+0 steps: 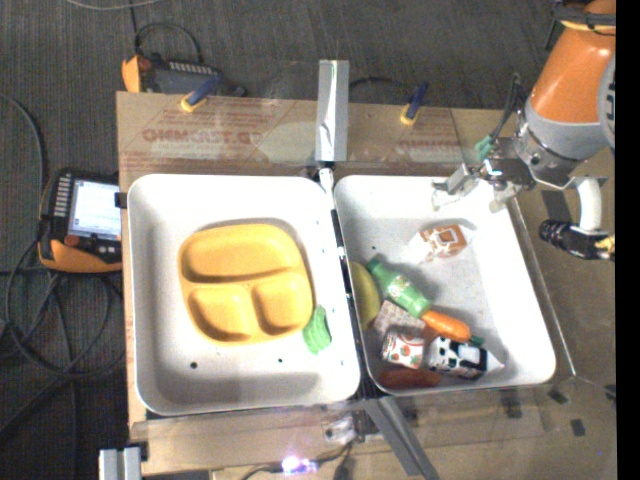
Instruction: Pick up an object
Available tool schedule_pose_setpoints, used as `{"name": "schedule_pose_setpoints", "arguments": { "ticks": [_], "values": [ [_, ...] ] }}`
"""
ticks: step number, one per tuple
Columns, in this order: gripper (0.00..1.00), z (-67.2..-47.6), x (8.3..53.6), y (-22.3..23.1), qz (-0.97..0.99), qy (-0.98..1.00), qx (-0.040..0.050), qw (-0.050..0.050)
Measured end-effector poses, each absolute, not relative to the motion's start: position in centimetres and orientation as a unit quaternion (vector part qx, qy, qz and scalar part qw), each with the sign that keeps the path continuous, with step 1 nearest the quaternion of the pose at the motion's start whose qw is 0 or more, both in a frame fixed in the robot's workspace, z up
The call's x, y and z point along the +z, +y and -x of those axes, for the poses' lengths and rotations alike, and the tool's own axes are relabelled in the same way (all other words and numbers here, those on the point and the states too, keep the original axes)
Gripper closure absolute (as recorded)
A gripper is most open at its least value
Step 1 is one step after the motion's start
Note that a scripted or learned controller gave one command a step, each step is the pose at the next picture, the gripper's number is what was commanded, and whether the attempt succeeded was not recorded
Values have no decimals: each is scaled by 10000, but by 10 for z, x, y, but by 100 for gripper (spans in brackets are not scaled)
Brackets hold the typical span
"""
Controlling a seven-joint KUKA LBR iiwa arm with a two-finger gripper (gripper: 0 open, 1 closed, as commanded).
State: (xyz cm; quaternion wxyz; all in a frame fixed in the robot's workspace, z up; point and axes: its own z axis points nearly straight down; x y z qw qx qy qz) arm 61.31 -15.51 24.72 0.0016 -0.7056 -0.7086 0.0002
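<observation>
At the near edge of the right bin (540,298), a cluster of toys lay crowded together: a dark red piece (408,378) against the near wall, a black-and-white cow figure (458,357) beside a small patterned carton (403,348), an orange carrot (446,324) just beyond them, and a green bottle (399,286) leaning against a yellowish piece (366,291) by the divider. Farther in, a small orange-and-white object (444,240) sat well apart from the pile (the easiest candidate, by the look of it, with bare floor all round). In the left bin (150,268), a yellow compartment tray (248,280) rested near the middle with a green piece (317,331) touching its near right corner. The gripper (470,180) hung over the far right corner of the right bin, at the rim, its fingers spread apart and holding nothing. The pick appeared not yet done: every object lay on a bin floor, and a descent, a closing and a lift all seemed to remain. The packed near cluster looked likely to hinder a clean grasp there, and the bin wall stood close beside the claw. Beyond the bins, two clamps (200,92) pinned a cardboard sheet (230,133), and a handheld pendant (80,218) lay on the floor to the left.
</observation>
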Motion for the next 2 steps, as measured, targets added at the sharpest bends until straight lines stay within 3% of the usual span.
{"name": "schedule_pose_setpoints", "arguments": {
  "ticks": [1,2],
  "values": [
    [0,-613,130,-183,7226,-6912,27,4],
    [0,-635,99,-178,7239,-6898,6,-43]
  ]
}}
